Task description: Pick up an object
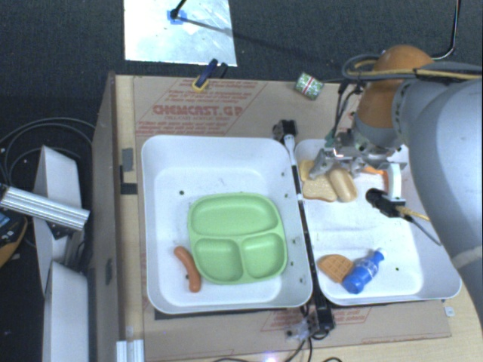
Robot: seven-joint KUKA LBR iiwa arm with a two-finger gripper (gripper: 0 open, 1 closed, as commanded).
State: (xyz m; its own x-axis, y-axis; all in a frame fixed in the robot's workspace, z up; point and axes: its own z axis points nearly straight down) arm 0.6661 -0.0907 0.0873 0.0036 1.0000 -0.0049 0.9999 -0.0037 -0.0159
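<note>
My gripper [337, 166] hangs low over the far left part of the right bin [392, 292], right above a tan bread-like piece [320, 191] and a hot-dog bun [342, 185]. Whether anything sits between its fingers is hidden by the wrist. An orange carrot-like piece [373, 170] lies just right of the gripper. Near the front of the same bin sit a round waffle-like cookie [333, 265] and a blue bottle [363, 271].
The left bin [162, 202] holds a green divided plate [237, 237] and a small sausage [189, 268] at its front left. A small green can [309, 85] lies on the cardboard behind the bins. The arm fills the right side.
</note>
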